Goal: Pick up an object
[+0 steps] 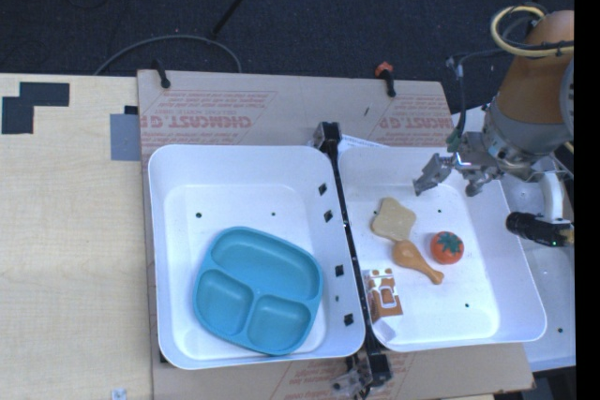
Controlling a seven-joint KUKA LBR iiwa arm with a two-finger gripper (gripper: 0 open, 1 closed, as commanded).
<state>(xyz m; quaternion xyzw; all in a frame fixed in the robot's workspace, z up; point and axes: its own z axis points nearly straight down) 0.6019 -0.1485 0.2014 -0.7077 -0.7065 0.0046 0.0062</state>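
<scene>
1. I see the gripper (453, 174) hanging over the far part of the right bin (511, 318), its fingers spread apart with nothing between them.
2. The likely targets lie nearer the camera than the gripper: a slice of toast (394, 220) just below and left of it, a chicken drumstick (416, 260) beyond that, and a tomato (447, 247) almost straight below.
3. A small printed packet (382, 294) rests farthest from the gripper, against the divider (339, 229), which I judge awkward to reach.
4. The blue sectioned plate (258, 289) sits well to the gripper's left in the other bin (169, 201).
5. I judge the open stance is a readiness to descend; the toast is closest, though flat things pinch poorly.
</scene>
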